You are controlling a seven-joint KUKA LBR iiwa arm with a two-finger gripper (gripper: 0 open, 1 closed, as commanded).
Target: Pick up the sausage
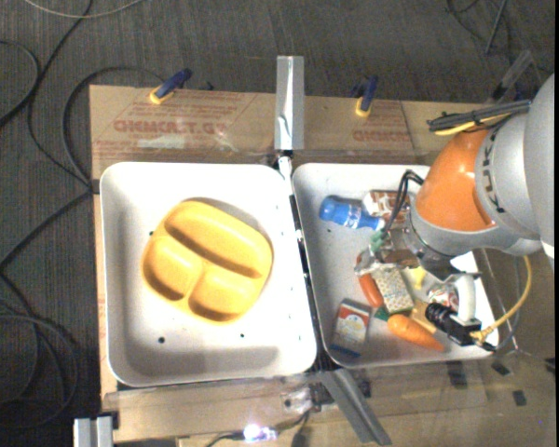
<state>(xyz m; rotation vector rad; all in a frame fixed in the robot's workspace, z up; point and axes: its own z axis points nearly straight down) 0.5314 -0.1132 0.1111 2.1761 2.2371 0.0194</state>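
Observation:
The sausage (370, 291) is a short reddish-brown piece lying in the right bin (309, 250), left of a speckled beige block (392, 287). My gripper (384, 257) hangs below the orange wrist band (456, 198), low over the middle of the right bin. It sits just above and slightly right of the sausage, over the top end of the speckled block. The wrist body hides part of the gripper.
Around it in the right bin lie a blue bottle (347, 212), a brown-and-white packet (384, 201), a small carton (351, 326), an orange carrot (415, 331) and a white item (458, 296). The left bin (121, 343) holds a yellow divided dish (208, 259).

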